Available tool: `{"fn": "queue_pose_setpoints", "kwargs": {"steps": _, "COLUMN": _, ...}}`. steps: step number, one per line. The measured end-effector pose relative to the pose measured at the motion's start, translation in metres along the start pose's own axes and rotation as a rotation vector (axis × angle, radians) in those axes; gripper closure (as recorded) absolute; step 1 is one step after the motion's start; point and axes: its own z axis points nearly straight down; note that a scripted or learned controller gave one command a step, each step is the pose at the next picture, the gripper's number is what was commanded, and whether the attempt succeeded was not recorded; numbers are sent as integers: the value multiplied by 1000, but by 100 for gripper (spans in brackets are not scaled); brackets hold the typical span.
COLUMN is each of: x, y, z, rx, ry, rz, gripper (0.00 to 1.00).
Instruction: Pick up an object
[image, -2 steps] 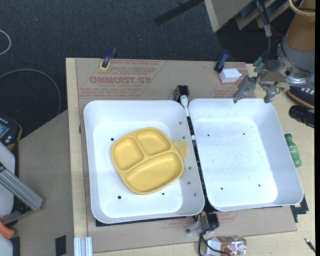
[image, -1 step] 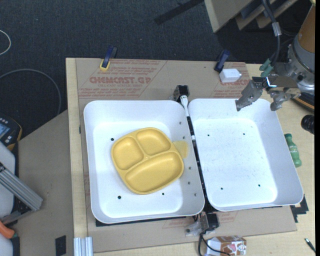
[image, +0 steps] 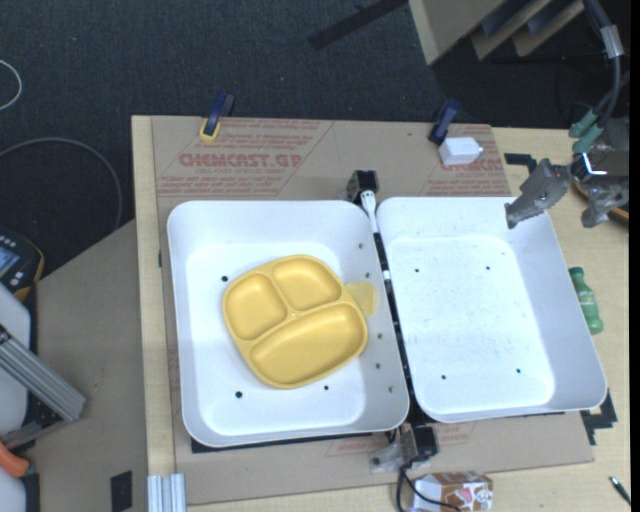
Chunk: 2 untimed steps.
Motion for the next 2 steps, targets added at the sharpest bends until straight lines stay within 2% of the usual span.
{"fn": "queue_pose_setpoints", "kwargs": {"steps": 1, "x": -1, "y": 3, "z": -8, "rx": -1, "ry": -1, "rz": 1, "gripper": 100}}
{"fn": "queue_pose_setpoints", "kwargs": {"steps": 2, "x": 11, "y": 0, "z": 94, "rx": 16, "ry": 1, "rz": 4, "gripper": 100}}
